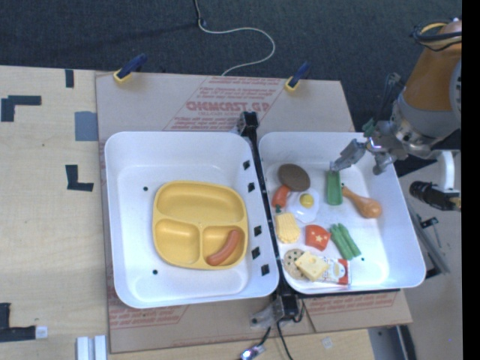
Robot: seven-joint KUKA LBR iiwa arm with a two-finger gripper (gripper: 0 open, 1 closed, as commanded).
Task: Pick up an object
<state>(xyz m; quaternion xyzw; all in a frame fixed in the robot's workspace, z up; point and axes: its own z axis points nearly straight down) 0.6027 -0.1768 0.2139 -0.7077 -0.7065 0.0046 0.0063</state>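
My gripper [357, 167] hangs over the upper right part of the right bin [397, 265], open, with nothing between its fingers. Just below its fingertips lie a green cucumber [333, 187] and an orange drumstick [362, 202]. Further left in that bin are a brown patty [294, 176], a fried egg [306, 201], an orange-red carrot piece [280, 196] and a yellow corn piece [287, 228]. Toward the front sit a red strawberry-like piece [317, 236], green beans [345, 241], a cookie [292, 259] and a cheese wedge [312, 266].
The left bin [127, 201] holds a yellow divided plate [196, 205] with a sausage [225, 247] in its front right compartment. A black divider clip strip [259, 201] runs between the bins. Two blue-yellow clamps [129, 67] hold the cardboard at the back.
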